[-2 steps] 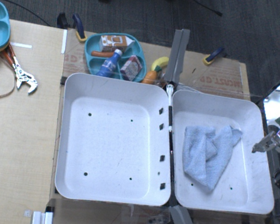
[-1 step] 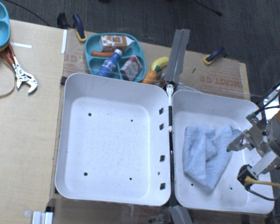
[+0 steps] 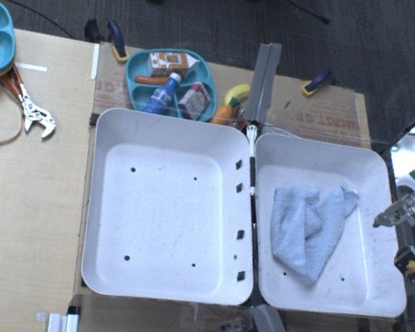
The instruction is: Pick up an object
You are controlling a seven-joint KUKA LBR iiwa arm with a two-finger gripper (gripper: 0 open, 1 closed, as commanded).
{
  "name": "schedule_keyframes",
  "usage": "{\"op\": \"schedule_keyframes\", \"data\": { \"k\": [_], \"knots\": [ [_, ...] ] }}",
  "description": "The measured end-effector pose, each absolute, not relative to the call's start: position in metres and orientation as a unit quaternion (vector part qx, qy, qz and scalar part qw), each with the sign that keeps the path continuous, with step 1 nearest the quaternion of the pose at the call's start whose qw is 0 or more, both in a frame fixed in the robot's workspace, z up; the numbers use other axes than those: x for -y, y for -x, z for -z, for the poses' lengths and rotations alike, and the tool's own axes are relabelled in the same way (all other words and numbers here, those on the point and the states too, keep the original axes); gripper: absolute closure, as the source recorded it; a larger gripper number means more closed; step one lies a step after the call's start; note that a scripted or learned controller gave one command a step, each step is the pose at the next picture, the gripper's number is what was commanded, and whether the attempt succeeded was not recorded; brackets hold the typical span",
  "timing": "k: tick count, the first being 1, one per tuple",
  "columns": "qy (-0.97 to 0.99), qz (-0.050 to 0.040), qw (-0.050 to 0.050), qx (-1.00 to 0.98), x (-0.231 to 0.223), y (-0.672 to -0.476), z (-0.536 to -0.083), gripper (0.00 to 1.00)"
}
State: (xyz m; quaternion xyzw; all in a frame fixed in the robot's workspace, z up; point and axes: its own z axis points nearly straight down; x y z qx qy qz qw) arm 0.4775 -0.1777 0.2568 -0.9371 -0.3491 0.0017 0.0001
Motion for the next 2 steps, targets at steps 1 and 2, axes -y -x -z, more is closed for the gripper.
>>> {"op": "schedule_keyframes", "data": {
  "k": [1, 2],
  "knots": [
    [0.949, -0.0028, 0.001, 0.314, 0.059, -0.515, -0.221, 0.0],
    [0.911, -0.0021, 0.0, 0.413, 0.101, -0.477, -0.261, 0.0]
  ]
}}
